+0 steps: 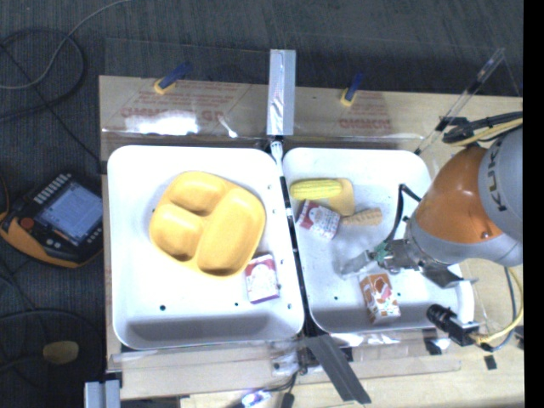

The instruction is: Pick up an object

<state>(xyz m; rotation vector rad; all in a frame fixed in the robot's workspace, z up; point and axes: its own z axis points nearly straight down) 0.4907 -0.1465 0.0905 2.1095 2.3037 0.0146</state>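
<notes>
In the right bin (357, 161) my gripper (360, 263) hangs low near the middle, reaching in from the right under the orange wrist band. Just below it, and apart from it, an orange-red carton (380, 297) lies on the floor near the front wall. Farther back lie a yellow corn cob (322, 192), a red-and-white packet (319, 220) and a tan peanut-shaped piece (365, 218). The left bin (127, 313) holds a large yellow lobed object (206, 221) and a small red-and-white carton (262, 279).
The divider between the bins (291, 245) runs just left of the packet. A metal bracket (281, 92) stands behind the bins. Off the bench to the left, an orange-and-black handheld device (53, 219) lies on the floor.
</notes>
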